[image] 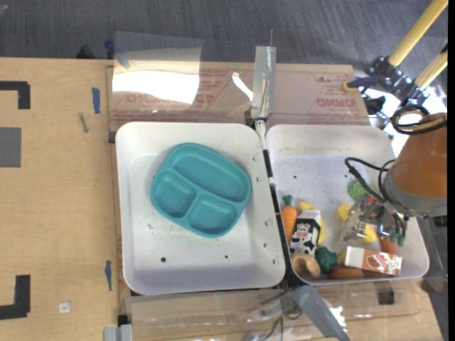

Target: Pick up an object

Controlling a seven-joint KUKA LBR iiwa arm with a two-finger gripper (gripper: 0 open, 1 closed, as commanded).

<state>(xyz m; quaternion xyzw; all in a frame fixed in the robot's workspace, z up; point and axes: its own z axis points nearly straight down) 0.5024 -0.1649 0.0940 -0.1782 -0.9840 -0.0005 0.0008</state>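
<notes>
Low in the right bin, the pincer hovers among toys; its grip is unclear.

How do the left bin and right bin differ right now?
The left bin holds one teal divided plate; the right bin holds a clutter of small toy foods bunched at its near end. The claw is down in the right bin, not the left. Both are shallow and white.

Faint red lettering on clear panel, illegible
</notes>
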